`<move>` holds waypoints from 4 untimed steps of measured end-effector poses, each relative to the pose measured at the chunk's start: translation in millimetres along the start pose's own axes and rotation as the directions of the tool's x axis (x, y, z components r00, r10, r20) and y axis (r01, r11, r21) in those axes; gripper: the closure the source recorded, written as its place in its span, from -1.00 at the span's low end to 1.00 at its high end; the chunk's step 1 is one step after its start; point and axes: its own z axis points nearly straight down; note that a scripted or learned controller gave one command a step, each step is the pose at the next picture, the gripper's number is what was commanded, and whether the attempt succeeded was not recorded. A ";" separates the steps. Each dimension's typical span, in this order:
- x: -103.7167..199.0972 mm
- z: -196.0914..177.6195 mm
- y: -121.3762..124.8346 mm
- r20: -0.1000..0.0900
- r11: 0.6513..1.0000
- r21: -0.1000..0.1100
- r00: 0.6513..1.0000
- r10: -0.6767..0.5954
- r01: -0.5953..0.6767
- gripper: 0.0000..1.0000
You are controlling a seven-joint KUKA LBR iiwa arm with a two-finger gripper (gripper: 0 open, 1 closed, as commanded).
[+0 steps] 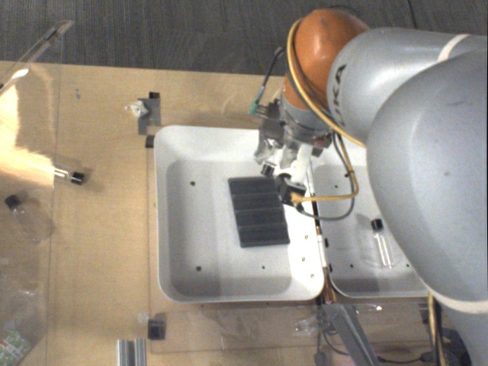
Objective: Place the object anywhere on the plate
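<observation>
A dark grey ribbed plate [258,211] lies flat in the left white bin [177,227], toward its right side. A clear vial with a black cap [381,245] lies in the right white bin [352,280], close to the arm's big grey link. My gripper [277,161] hangs over the far right corner of the plate, by the wall between the two bins. The wrist and its fittings hide the tip of the gripper.
On the bench to the left lie a small vial with a black cap [69,176] and a loose black cap [11,202]. Black brackets [152,110] stand at the left bin's corners. The arm's grey link covers most of the right bin.
</observation>
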 end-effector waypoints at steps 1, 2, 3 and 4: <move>64.3 14.7 -25.4 0.000 0.967 0.000 0.967 -0.254 0.254 1.00; 91.8 71.7 -105.2 -0.001 0.810 -0.001 0.810 -0.586 0.586 1.00; 106.5 62.5 -57.7 0.001 0.544 -0.003 0.544 -0.839 0.839 1.00; 114.4 -12.1 -44.3 0.004 0.161 -0.005 0.161 -0.987 0.987 1.00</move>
